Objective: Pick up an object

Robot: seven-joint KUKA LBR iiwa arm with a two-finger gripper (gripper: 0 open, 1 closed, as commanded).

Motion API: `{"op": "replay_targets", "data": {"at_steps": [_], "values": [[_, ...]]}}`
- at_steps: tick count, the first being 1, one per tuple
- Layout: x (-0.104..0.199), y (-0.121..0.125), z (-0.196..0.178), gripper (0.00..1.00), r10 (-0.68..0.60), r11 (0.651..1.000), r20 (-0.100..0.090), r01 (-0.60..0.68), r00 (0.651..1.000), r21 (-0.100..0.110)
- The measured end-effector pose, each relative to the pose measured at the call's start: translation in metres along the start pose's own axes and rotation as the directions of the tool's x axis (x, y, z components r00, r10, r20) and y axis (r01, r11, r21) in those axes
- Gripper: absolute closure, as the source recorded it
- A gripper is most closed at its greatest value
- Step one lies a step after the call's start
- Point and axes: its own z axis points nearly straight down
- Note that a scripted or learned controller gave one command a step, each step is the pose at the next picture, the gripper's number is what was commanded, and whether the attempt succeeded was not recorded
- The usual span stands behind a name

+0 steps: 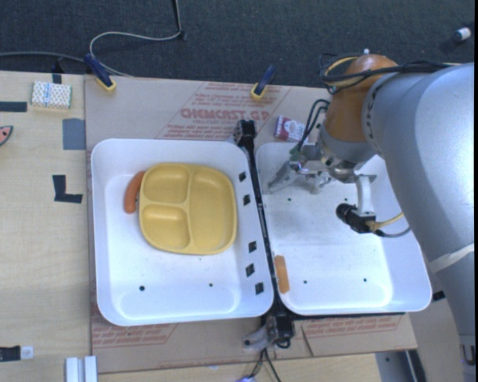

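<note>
One grey arm with orange band point(430, 157) over the right of two shallow white bins point(382, 297). Left white bin point(175, 305) holds one yellow plastic divided plate point(188, 208), near its far edge. Tool point(303, 173) low in right bin's far-left corner; open or closed, cannot tell. Two small orange pieces: one point(131, 192) touching the plate's left side, one point(281, 273) at right bin's left wall.

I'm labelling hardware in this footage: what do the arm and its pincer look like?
The arm is bulky, rounded and light grey, with an orange band above the wrist. Thin dark cables loop over the band. The pincer is small, metallic grey.
</note>
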Motion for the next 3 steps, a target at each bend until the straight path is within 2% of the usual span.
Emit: {"op": "replay_targets", "data": {"at_steps": [1,2,3], "values": [[-0.0003,-0.0001,-0.0098,1.0,-0.001,1.0,0.002,0.001,1.0,0.001],[-0.0005,-0.0002,-0.0097,0.0,-0.001,1.0,0.002,0.001,1.0,0.002],[-0.0001,-0.0004,-0.0189,1.0,-0.001,1.0,0.002,0.001,1.0,0.003]]}}
